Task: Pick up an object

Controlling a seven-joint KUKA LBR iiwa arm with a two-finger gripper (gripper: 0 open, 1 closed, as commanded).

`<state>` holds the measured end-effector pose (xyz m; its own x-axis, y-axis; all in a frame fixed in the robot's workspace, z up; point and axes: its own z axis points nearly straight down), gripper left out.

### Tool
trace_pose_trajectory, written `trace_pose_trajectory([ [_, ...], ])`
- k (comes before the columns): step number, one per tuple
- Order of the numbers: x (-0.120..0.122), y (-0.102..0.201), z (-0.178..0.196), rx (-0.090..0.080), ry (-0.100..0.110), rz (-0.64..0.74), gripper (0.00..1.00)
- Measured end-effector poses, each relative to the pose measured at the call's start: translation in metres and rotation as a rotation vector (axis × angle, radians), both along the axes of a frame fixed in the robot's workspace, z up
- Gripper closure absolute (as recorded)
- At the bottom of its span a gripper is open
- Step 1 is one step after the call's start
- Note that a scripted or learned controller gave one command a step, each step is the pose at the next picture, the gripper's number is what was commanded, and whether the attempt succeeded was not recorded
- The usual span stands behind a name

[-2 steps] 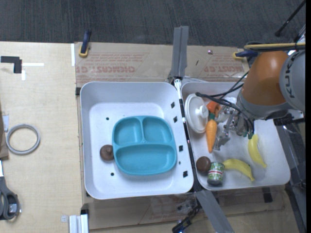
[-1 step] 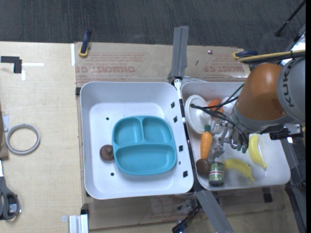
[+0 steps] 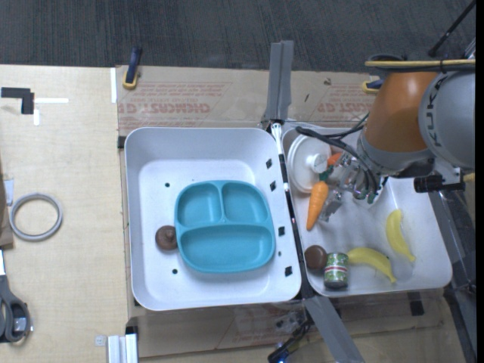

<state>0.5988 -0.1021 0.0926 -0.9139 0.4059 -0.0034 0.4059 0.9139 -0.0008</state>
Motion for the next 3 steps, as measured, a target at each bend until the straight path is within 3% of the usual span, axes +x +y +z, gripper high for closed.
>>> trace_pose_trajectory([
  [1,0.001,0.0,0.011,-0.002,-0.005,0.002,1.0],
  [2,0.02,0.05,0.135,0.001,-0.002,0.104,1.0],
  [3,-0.036,-0.014,0.048,0.001,0.002,0.254,1.0],
])
